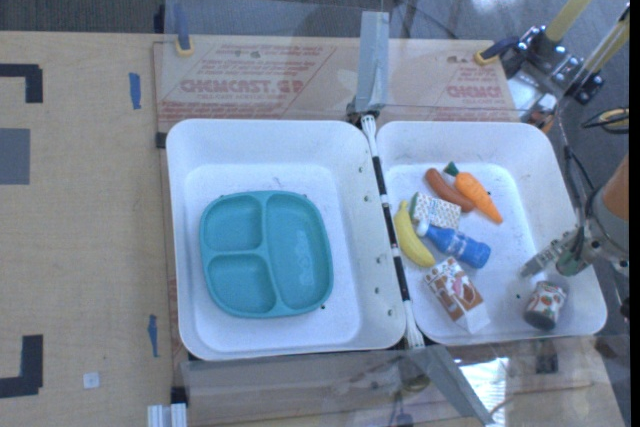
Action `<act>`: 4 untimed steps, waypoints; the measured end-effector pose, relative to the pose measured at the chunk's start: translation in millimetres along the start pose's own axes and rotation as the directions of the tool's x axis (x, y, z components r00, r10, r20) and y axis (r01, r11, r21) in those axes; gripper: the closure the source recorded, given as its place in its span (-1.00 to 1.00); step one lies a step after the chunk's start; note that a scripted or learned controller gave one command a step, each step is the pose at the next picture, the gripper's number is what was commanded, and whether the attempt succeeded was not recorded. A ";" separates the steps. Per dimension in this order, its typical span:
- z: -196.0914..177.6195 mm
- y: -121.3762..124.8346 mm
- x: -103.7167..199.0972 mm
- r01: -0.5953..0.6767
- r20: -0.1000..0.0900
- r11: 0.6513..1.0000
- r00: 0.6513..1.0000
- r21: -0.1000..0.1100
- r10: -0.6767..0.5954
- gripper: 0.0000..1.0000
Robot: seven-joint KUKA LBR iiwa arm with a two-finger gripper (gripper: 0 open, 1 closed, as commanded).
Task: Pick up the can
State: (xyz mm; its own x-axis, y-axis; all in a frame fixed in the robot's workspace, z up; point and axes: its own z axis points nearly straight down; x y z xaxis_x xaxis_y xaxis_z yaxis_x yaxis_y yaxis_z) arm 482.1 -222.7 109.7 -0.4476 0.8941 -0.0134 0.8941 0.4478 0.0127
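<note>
The can (545, 305) is small, with a red and white patterned label. It stands in the front right corner of the right bin (560, 150). My gripper (553, 264) hovers just above and slightly behind the can, reaching in from the right edge. It is open and holds nothing. The can stands clear of the other items in the bin.
The right bin also holds two carrots (478, 196), a banana (408, 237), a blue bottle (458, 246), a small white patterned packet (436, 211) and a carton (458, 293). A teal divided plate (266, 253) lies in the left bin (190, 155).
</note>
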 end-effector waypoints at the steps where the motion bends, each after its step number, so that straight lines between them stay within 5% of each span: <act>1: 0.1 0.2 0.3 0.001 0.000 1.000 1.000 0.000 -0.001 -1.00; 2: 21.8 -0.1 4.0 -0.006 -0.010 1.000 1.000 0.008 0.006 -1.00; 3: 10.5 0.0 1.6 -0.011 -0.005 1.000 1.000 0.003 0.011 1.00; 4: -85.0 42.9 47.2 -0.174 -0.009 0.985 0.985 0.013 0.174 1.00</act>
State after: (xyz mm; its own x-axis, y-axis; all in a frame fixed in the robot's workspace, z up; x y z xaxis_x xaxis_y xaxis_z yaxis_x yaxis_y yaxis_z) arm 497.8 -160.7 194.6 -0.2854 0.9584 -0.0020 0.9584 0.2854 0.0022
